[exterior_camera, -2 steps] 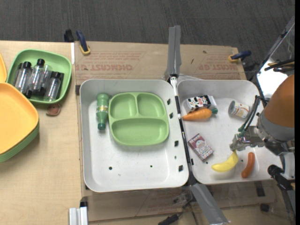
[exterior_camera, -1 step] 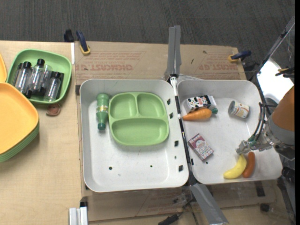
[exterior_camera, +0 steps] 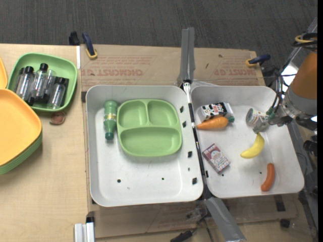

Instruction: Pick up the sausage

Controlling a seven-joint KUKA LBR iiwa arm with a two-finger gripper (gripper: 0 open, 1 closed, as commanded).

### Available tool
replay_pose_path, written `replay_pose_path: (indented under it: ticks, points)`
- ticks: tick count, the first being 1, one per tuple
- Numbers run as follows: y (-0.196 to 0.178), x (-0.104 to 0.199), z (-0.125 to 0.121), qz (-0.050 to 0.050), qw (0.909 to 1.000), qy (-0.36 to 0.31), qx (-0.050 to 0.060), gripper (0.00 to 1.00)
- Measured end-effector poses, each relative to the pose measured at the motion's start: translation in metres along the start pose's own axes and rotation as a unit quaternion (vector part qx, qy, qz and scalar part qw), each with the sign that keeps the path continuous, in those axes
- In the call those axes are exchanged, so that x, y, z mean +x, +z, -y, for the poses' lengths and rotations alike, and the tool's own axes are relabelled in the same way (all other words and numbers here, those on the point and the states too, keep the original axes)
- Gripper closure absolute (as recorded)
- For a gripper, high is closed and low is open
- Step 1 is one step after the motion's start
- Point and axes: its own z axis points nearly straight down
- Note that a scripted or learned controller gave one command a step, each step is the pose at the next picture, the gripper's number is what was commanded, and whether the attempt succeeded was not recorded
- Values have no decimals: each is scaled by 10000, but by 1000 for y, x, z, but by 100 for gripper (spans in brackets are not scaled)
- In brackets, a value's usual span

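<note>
Approach step. Claw hovers at right bin's upper right, above banana; can't tell its finger state. Sausage lies untouched at frame lower right. Next: shift down-frame past banana, descend over sausage.

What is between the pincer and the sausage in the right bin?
The banana lies just below the pincer, roughly on the line toward the sausage at the lower right of the bin. It is low and flat, so an approach from above would probably clear it. Nothing rests on the sausage itself.
</note>
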Motion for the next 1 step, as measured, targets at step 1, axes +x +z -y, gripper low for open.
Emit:
replay_pose_path:
  ticks: [1]
  points:
    - [12, 82, -55, -1, 9966, -821, 2, 100]
